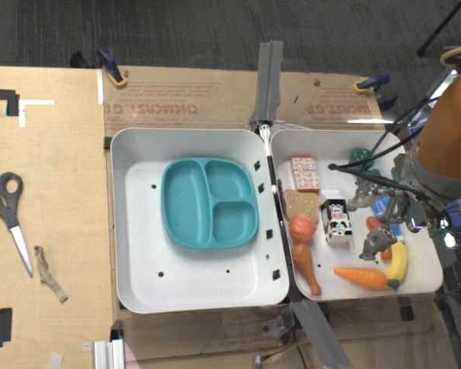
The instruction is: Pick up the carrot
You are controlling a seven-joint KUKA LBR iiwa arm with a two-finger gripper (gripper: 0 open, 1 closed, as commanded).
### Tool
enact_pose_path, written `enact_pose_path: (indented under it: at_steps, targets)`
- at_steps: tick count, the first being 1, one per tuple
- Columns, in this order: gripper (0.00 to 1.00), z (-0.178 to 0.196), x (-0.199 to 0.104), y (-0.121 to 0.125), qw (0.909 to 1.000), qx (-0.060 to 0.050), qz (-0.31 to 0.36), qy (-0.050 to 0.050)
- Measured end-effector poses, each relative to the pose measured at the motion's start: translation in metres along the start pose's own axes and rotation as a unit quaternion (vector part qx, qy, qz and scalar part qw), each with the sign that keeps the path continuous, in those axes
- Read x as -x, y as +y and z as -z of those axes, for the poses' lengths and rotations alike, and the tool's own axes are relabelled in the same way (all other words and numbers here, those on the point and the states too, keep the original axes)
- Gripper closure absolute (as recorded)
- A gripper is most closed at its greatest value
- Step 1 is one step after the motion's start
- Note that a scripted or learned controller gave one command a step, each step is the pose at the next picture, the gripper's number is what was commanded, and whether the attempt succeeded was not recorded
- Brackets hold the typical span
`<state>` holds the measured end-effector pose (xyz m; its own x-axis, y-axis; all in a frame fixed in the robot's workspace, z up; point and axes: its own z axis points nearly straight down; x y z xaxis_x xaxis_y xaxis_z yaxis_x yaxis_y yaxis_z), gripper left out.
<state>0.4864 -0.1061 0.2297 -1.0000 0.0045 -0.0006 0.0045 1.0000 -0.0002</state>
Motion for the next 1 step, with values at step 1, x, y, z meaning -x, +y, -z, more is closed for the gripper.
enact_pose_path:
  at_steps: [1]
  targets:
    - [0.0,-0.1223,-0.0083,-0.0567,0.9982,0.0,-0.061,0.0]
